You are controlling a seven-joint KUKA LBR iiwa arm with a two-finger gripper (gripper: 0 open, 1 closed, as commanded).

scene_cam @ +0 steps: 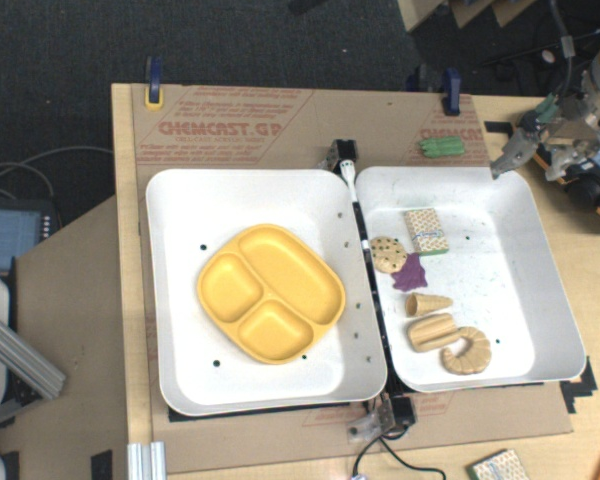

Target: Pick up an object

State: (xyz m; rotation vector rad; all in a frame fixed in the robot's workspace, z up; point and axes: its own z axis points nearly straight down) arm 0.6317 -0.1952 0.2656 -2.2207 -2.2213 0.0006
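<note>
The right bin (520, 268) holds several small toy foods along its left side: a patterned wafer block (426, 231), a round cookie (387, 253), a purple star-shaped piece (411, 273), a tan cone (427, 304), a tan roll (430, 330) and a curved croissant-like piece (467, 351). My gripper (510, 153) hangs over the bin's far right corner, well away from the foods, and nothing shows in it. The arm behind it is mostly cut off at the right edge.
The left bin (180, 228) carries a yellow divided plate (270, 293). A green object (442, 148) lies on the brown board behind the right bin. Clamps (155, 93) stand on the board's far edge. A black bracket (342, 154) sits between the bins.
</note>
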